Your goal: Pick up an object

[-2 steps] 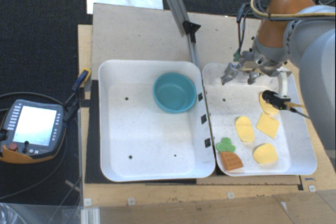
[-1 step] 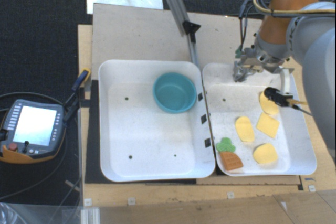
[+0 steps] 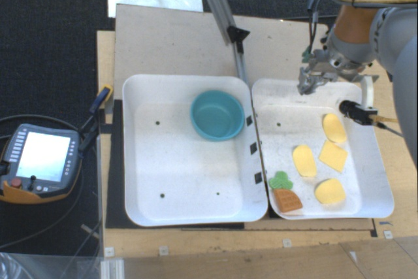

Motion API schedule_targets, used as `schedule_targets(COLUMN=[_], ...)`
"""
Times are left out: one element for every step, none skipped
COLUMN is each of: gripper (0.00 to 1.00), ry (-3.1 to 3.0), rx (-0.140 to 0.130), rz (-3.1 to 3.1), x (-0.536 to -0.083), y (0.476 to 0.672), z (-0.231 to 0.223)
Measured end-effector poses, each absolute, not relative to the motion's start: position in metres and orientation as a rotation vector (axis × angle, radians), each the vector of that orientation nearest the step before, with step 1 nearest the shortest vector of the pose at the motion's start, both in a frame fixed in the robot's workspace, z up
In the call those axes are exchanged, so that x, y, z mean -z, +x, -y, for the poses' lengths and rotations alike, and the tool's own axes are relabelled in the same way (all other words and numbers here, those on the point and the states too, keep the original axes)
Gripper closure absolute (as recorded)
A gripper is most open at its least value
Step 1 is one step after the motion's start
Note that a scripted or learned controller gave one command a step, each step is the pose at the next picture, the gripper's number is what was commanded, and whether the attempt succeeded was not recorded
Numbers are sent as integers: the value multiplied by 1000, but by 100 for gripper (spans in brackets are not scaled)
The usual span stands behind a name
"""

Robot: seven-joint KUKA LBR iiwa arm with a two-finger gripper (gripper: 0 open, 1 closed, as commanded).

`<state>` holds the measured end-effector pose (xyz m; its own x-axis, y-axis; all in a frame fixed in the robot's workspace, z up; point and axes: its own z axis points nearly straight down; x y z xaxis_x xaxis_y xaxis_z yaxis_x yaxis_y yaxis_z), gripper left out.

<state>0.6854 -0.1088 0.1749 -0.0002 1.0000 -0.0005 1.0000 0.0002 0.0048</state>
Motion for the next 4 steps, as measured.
schedule_targets(gripper=[100, 100, 100, 100], ry=[2218, 2219, 2217, 2216], rx=[-5, -3, -4, -4], rz=[-2219, -2221, -2225, -2226], x=[-219, -239, -248, -257], y=[689, 690, 667, 642], z=[113, 113, 70, 25])
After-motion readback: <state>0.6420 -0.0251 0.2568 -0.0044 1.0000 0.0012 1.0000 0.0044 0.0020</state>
